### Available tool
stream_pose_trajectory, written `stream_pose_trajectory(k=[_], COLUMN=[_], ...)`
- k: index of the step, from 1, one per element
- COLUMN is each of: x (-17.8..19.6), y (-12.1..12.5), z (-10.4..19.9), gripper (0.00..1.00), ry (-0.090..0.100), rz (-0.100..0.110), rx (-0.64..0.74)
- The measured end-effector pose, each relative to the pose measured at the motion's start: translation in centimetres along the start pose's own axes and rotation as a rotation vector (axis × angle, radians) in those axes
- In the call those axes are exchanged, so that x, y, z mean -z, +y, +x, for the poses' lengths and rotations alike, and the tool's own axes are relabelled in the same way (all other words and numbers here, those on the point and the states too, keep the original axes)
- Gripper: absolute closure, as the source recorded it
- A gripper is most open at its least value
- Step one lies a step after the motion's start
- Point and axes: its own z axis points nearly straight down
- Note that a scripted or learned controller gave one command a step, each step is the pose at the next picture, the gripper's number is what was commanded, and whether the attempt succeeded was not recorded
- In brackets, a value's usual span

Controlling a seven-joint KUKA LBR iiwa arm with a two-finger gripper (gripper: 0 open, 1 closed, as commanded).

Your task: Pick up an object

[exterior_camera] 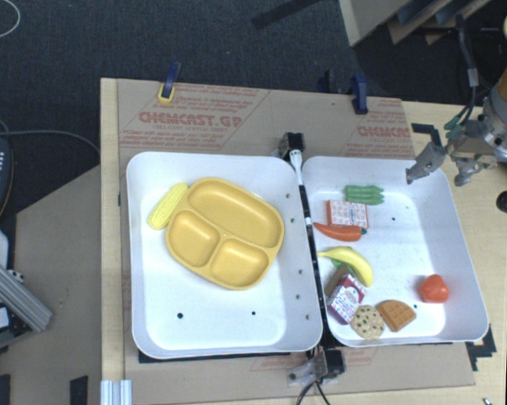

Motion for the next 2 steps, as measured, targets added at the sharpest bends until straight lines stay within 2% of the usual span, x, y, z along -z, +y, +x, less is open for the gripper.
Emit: stream_pose_trajectory(k=[1,2], x=[0.9,-3.4], y=[0.2,0.3], z=[0.1,0.6], gripper=[0.0,0.0], ry=[-0.003,-0.002], rz=[-0.014,-0.011], rx=[0.003,0.004])
